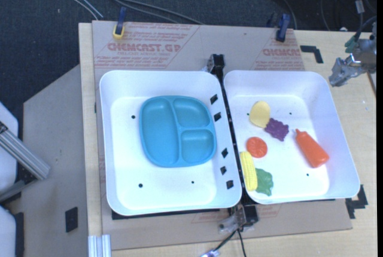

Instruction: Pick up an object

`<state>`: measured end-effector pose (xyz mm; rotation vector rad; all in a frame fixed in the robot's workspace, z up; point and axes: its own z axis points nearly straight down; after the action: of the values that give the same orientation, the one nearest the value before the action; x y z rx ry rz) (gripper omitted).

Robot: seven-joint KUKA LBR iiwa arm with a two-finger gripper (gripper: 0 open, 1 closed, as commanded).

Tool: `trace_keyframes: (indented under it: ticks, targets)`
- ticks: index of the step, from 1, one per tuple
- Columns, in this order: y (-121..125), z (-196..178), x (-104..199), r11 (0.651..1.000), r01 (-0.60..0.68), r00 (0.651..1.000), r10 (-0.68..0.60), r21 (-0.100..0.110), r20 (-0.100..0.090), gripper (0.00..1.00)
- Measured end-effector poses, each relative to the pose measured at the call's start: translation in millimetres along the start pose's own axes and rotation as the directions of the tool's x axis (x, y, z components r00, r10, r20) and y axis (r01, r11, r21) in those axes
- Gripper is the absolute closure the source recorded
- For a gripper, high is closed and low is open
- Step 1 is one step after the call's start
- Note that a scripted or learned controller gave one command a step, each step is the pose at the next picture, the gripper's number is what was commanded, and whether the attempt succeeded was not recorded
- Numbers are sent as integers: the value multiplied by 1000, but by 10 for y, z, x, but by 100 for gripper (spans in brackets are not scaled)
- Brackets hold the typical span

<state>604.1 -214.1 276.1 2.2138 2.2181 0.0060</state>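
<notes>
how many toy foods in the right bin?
6, all in the right bin: lemon, grapes, carrot, tomato slice, corn, and broccoli touching the corn. Smaller pieces could hide beneath.

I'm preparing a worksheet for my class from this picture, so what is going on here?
A robot gripper sits at the bench's far right edge, outside the bins and touching nothing. The right white bin holds toy foods: a yellow rounded piece, a purple grape bunch, an orange bottle-shaped piece, a red-orange disc, a yellow corn cob and a green leafy piece. The left white bin holds a blue divided plastic plate. Nothing has been picked up yet.
</notes>
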Motion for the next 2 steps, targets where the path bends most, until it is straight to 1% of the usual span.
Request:
trace_keyframes:
  ticks: [1, 2]
  targets:
    - [11, -202, -2, 1000, 0, 1000, 0, 3, -1, 100]
    - [-60, -89, 426, 1000, 1, 1000, -1, 10, -5, 100]
